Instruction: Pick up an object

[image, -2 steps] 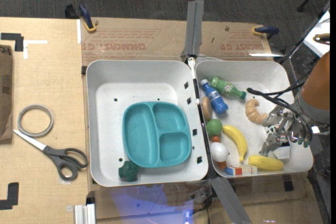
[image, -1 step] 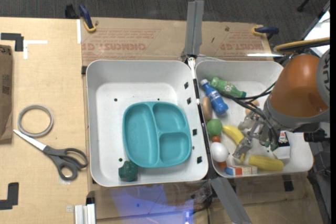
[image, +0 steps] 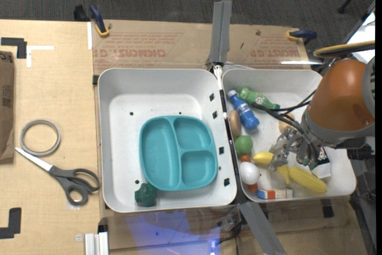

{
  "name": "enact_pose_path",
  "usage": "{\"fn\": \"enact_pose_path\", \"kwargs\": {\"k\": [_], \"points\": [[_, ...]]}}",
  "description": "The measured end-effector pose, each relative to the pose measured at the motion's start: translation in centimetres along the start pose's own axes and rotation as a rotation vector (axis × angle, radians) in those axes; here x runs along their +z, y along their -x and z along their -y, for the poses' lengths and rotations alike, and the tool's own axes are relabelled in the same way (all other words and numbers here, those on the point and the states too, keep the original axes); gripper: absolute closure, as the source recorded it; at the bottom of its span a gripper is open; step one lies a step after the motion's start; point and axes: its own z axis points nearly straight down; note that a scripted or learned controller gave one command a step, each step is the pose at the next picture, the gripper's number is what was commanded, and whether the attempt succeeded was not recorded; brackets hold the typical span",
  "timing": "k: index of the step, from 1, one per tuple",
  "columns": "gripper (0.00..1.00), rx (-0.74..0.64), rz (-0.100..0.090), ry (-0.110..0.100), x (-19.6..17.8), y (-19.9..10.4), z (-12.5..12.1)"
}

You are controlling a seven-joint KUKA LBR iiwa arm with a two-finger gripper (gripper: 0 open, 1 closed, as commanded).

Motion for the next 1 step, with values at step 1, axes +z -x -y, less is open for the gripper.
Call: {"fn": "enact_pose_path", "kwargs": {"k": [1], "points": [[0.0, 0.0, 0.0, 0.0, 0.0, 0.0, -0.01]]}}
